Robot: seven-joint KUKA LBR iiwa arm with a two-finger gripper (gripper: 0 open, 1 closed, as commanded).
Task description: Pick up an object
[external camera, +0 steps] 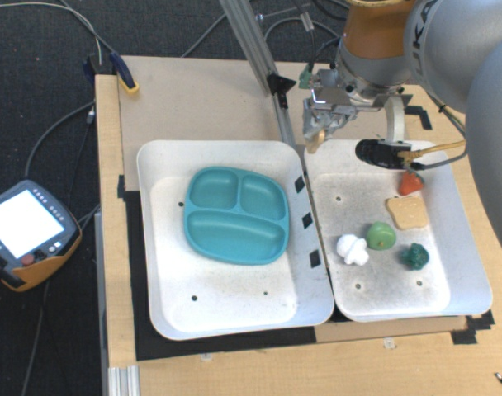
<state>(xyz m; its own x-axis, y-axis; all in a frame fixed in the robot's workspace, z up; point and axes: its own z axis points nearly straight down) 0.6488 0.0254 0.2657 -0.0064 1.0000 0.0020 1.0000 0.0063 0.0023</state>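
Knobbly dark-green lump (414, 256) lies near smooth light-green ball (381, 236).

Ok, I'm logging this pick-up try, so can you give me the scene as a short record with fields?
left bin: one teal divided plate, three compartments, nothing in them
right bin: five small things, lying apart from each other
things in right bin: orange piece, tan cracker, green ball, white piece, dark green piece
gripper: over the far corner of the right bin, beside the wall shared with the left bin
gripper to things: clear of all five
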